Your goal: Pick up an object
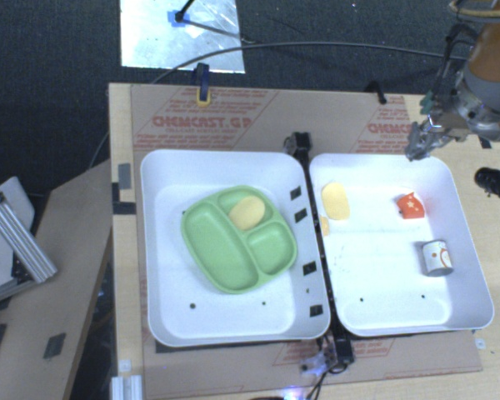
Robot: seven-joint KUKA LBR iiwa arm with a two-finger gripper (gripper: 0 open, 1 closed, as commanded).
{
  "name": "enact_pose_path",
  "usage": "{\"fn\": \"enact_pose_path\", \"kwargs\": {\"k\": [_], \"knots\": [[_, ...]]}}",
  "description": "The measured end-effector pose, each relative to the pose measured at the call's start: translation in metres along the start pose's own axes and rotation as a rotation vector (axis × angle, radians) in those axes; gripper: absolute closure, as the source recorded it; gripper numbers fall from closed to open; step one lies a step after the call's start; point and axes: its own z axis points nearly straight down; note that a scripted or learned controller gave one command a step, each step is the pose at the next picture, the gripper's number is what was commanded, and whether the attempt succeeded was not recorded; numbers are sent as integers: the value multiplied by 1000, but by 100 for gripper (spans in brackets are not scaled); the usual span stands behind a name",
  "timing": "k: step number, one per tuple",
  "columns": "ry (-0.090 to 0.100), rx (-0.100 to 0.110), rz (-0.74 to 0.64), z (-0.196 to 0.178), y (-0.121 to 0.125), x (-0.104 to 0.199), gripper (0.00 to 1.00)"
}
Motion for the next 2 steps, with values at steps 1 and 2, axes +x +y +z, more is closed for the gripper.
{"fn": "enact_pose_path", "kwargs": {"k": [1, 2], "knots": [[-1, 1, 1, 5, 3, 46, 100], [0, 2, 1, 26, -5, 93, 100]]}}
